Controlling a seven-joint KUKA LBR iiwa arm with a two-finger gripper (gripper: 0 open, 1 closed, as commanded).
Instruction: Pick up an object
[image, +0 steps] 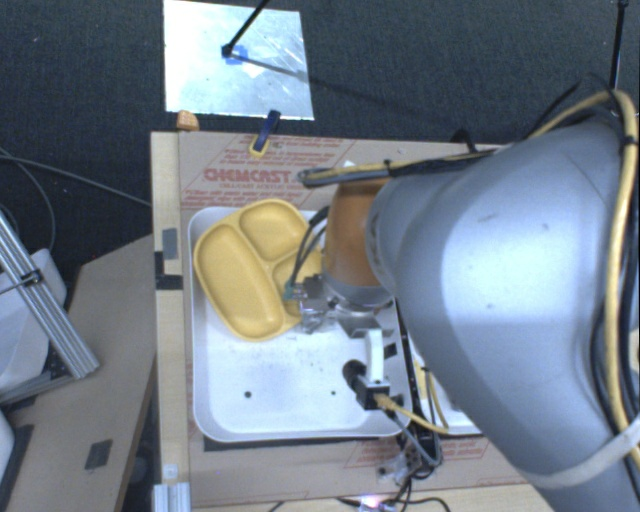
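I am at the reach-in step, my pincer low in the left bin touching the near edge of the yellow divided tray at its far end, its opening hidden from me, so next I need a sure grip on that rim.

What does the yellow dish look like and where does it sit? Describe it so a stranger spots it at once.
Start at the left white bin. In its far left corner lies the yellow dish, a shallow plastic tray split into compartments, right beside the arm's gripper. It is the bin's one large, bright yellow thing, set against bare white floor.
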